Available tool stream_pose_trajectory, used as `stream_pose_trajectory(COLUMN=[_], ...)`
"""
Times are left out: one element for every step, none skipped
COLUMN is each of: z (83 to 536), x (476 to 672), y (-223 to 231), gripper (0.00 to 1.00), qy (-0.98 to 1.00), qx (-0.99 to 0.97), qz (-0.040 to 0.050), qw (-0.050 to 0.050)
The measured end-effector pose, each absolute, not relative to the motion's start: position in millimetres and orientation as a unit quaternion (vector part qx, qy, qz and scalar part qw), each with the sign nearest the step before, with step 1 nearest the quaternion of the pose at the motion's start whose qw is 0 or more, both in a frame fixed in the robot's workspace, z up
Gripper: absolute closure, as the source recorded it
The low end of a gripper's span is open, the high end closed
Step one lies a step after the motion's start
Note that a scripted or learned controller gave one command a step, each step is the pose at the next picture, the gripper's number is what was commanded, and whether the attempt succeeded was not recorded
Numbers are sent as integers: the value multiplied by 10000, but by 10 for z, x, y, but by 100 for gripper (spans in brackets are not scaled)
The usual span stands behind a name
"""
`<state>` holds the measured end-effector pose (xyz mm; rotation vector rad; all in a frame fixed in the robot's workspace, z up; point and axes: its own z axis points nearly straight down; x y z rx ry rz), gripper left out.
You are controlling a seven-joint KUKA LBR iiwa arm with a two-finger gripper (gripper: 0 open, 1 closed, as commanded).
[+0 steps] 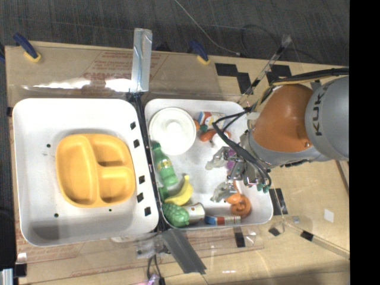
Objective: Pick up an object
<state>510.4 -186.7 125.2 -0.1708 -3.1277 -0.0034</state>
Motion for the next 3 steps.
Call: stream_pose_trajectory(z=[917, 924, 923], x=[4777, 5514, 5718], y=[-1055, -1082, -1336], gripper=[0, 0, 0], qy=[-9997, -9976, -9924], qx=[231, 696, 1233], qz=[-7, 0, 1], qw=[-6, -9, 0])
